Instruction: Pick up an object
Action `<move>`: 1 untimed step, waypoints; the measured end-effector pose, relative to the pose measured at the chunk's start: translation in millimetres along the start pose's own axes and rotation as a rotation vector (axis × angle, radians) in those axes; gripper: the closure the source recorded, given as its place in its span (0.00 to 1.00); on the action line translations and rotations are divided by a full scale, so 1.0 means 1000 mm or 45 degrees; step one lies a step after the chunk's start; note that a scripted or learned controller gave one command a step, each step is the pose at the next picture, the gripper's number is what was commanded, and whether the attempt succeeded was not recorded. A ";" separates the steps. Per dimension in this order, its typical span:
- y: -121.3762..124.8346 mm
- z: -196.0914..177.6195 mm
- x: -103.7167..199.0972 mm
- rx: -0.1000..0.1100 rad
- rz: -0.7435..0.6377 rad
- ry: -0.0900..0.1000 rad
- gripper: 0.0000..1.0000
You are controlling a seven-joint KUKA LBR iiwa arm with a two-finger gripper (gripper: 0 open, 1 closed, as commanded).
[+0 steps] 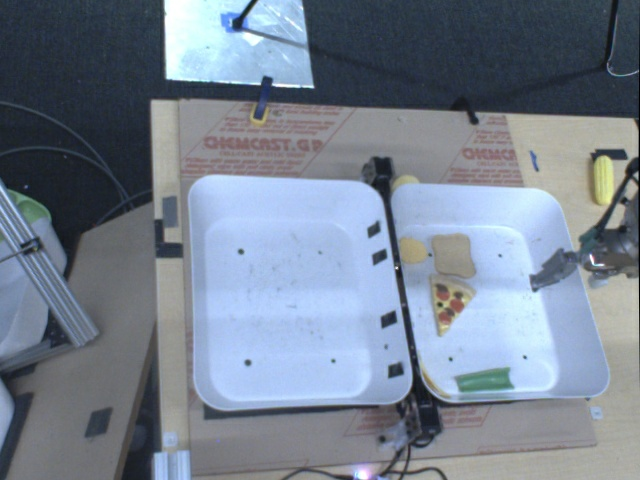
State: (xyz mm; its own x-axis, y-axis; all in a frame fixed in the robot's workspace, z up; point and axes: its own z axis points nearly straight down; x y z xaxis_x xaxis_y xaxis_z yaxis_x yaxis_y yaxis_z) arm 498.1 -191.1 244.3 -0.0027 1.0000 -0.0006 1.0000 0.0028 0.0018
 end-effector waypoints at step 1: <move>0.030 0.166 0.033 -0.001 -0.004 0.001 0.00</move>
State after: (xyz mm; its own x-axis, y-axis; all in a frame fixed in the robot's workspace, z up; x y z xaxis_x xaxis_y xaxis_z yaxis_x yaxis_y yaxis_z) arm 528.6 -158.3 78.7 -0.0055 1.0000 0.0000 1.0000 0.0055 0.0022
